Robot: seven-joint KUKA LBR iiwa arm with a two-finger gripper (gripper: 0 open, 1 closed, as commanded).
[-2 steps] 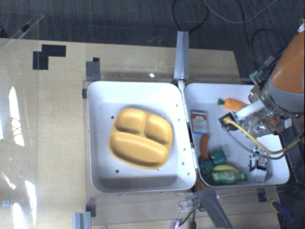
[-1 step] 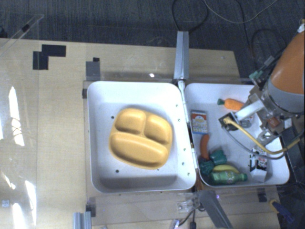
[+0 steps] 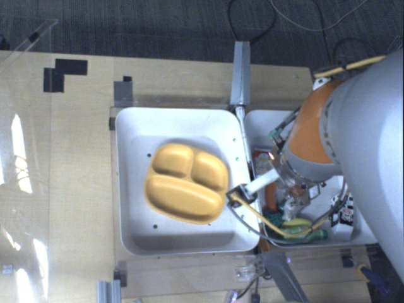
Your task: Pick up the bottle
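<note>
Large grey arm with orange band (image 3: 353, 137) is cut off by the frame edge at 3 o'clock. Most of the right-hand shallow white bin (image 3: 260, 124) is covered by it. The gripper (image 3: 293, 197) is obscured by wrist and cables; its state cannot be made out. Small green and yellow items (image 3: 297, 227) at the bin's 6 o'clock wall are partly hidden and too small to be identified.

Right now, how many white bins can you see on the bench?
2. The left bin holds a big yellow lumpy thing. The right bin sits beside it, mostly covered by the robot arm, so things inside may be hidden.
</note>
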